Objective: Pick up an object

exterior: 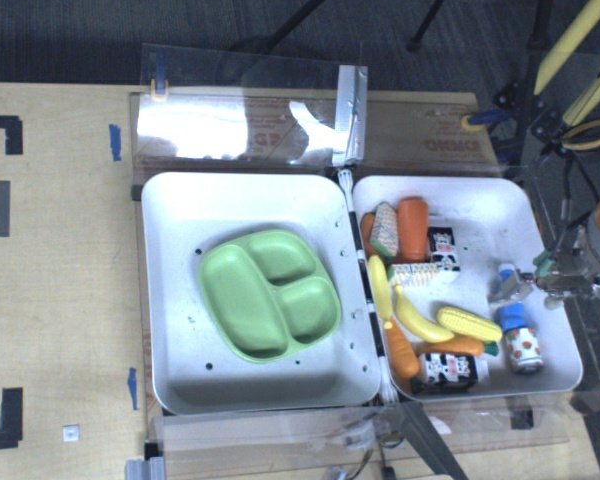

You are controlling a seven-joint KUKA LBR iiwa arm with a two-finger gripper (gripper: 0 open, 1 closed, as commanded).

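So the tool (515, 283) sits at the right bin's (480, 196) right edge; can't tell its state. The corn cob (468, 322) lies mid-bin, long axis left-right, tilted slightly down toward the right, beside the bananas (405, 308).

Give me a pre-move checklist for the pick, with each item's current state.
1. Objects available in the right bin: ok, toys are piled along its left and front.
2. Tool over the right bin: ok, at its right side.
3. Tool holding anything: cannot tell.
4. Nearest target free-standing: ok, the spotted can stands apart from the corn.
5. Left bin: ok, holding the green divided plate.
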